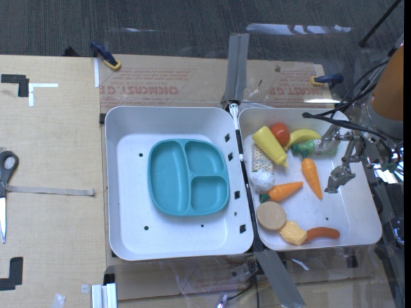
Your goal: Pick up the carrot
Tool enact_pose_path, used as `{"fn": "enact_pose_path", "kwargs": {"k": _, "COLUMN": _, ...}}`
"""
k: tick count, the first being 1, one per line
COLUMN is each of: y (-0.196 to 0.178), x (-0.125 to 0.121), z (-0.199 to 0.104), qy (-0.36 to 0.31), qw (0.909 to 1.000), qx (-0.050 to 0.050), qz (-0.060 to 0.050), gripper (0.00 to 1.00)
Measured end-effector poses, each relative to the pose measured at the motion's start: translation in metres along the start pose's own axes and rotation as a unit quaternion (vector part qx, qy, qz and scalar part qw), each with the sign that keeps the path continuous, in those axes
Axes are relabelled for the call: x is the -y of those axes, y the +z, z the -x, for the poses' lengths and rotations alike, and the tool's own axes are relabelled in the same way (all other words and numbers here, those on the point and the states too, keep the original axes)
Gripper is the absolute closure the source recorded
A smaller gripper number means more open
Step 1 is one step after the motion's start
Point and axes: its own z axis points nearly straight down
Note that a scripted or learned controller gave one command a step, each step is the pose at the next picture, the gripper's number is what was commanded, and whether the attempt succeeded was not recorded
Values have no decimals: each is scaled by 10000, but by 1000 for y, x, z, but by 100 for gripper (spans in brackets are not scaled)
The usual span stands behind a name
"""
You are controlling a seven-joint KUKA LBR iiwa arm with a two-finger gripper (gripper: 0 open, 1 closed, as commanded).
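Observation:
Two orange carrot pieces lie in the right bin [366, 236]. One carrot [311, 177] points toward the front, near the bin's middle. A second carrot [284, 190] lies flat to its left, tip pointing right. My gripper [332, 160] hangs over the right side of this bin, just right of the first carrot. It is open, with one finger [336, 178] near the carrot's lower end and the other by the green item. Nothing is between the fingers.
The right bin also holds a yellow bottle [270, 145], a red tomato [280, 132], a banana [303, 136], a green piece [307, 148], a white mesh item [261, 169], a tan disc [271, 215], a yellow wedge [293, 233] and an orange sausage [322, 233]. A teal divided plate [189, 177] sits in the left bin.

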Motion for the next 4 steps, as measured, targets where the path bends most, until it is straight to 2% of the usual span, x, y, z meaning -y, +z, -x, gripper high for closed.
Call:
{"fn": "enact_pose_path", "kwargs": {"k": 1, "y": 122, "x": 55, "z": 37, "qy": -314, "qw": 9995, "qx": 9, "qz": -4, "gripper": 0}}
{"fn": "enact_pose_path", "kwargs": {"k": 2, "y": 111, "x": 53, "z": 39, "qy": -340, "qw": 9994, "qx": 38, "qz": -16, "gripper": 100}}
{"fn": "enact_pose_path", "kwargs": {"k": 3, "y": 123, "x": -37, "z": 51, "qy": 915, "qw": 9958, "qx": 2, "qz": 0, "gripper": 100}}
{"fn": "enact_pose_path", "kwargs": {"k": 4, "y": 123, "x": -37, "z": 51, "qy": 918, "qw": 9958, "qx": 2, "qz": -1, "gripper": 0}}
